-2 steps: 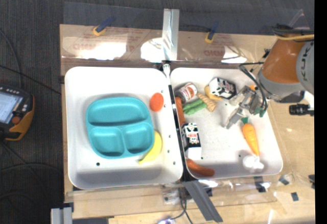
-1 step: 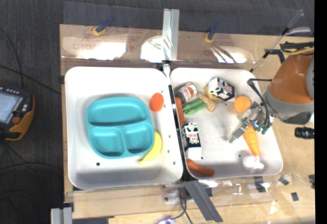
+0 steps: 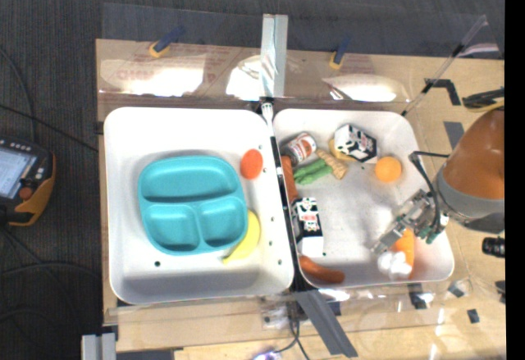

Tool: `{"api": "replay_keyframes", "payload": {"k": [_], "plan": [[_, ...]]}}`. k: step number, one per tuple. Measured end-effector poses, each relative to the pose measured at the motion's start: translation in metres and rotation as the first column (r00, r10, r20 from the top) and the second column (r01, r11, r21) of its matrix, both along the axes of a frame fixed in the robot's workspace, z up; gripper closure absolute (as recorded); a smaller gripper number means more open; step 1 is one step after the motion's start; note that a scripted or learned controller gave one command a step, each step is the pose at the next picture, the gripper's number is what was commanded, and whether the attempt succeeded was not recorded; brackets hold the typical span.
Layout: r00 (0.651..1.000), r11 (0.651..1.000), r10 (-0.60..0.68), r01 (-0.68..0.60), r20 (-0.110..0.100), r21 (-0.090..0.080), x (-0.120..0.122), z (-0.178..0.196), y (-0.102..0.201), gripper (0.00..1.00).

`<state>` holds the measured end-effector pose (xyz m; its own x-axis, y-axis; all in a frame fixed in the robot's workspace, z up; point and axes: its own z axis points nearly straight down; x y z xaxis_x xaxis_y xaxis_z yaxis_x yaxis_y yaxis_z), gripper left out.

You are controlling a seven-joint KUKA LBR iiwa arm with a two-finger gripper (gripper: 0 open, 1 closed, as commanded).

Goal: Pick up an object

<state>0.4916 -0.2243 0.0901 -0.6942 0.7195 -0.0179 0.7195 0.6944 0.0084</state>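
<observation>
The left bin (image 3: 123,186) holds a teal tray (image 3: 193,202). In the right bin (image 3: 361,186) (near its front right corner) the gripper (image 3: 404,231) hovers over a carrot (image 3: 404,245); finger state unclear.

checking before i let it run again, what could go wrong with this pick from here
The gripper is low in the right bin's near corner, beside the carrot and a white object that touch, so it may nudge both or grab neither. It is also close to the bin wall, so a finger might catch the rim.
</observation>
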Motion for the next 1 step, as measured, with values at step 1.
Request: {"api": "replay_keyframes", "payload": {"k": [1], "plan": [[0.985,0.985,0.171,-0.171,-0.001,-0.007,-0.0003,0.0001,0.0051,0.00]]}}
